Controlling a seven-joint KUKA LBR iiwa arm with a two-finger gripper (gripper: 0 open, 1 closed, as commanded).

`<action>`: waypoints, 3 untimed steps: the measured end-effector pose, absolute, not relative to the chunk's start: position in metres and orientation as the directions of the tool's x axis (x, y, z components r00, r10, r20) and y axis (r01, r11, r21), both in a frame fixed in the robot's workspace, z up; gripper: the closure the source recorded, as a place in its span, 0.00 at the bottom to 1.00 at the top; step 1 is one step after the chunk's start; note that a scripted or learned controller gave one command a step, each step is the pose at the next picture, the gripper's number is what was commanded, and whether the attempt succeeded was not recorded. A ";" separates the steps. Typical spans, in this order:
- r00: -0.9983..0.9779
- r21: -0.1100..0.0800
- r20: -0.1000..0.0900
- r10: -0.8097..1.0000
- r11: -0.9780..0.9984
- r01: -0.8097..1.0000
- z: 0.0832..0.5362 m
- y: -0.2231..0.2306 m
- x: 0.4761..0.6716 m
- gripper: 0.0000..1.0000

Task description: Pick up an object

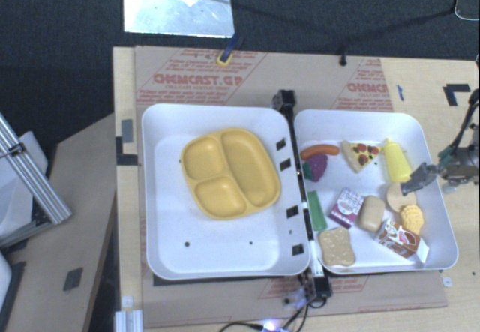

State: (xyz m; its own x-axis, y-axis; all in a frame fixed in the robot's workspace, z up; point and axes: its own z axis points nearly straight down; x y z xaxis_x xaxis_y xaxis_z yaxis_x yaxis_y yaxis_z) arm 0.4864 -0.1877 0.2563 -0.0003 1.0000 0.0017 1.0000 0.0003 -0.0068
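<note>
Your hand (420, 177) sat at the right bin's (435, 145) far right rim, reaching in from the edge of the view, and nothing lay between its fingers. I could not tell how wide it stood; the tip was too small and blurred against the bin wall.

So the pick looked not yet made. Every object lay loose in the right bin: a sausage (320, 151) and a purple piece (317, 167) near the divider, a pizza slice (361, 154) beside them, a yellow bottle (396, 160) just left of your hand, a green stick (316, 210), a pink packet (346, 207), a bread roll (370, 213), a cracker (337, 246), a corn cob (411, 218) and a small carton (399, 237) toward the near corner.

The left bin (169, 240) carried a yellow tray (229, 171), well apart from your hand.

By my reading, the whole grasp was left: choosing an object, coming down over it, closing and lifting. The bottle and corn were nearest. The objects lay crowded on that side, so a neighbour could have been nudged.
</note>
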 end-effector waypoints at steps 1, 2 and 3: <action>-0.003 0.002 -0.001 1.000 0.003 1.000 0.261 -0.187 0.488 0.00; -0.001 -0.002 0.000 1.000 0.001 1.000 0.217 -0.193 0.490 0.00; -0.001 -0.003 0.001 1.000 0.001 1.000 0.168 -0.188 0.482 0.00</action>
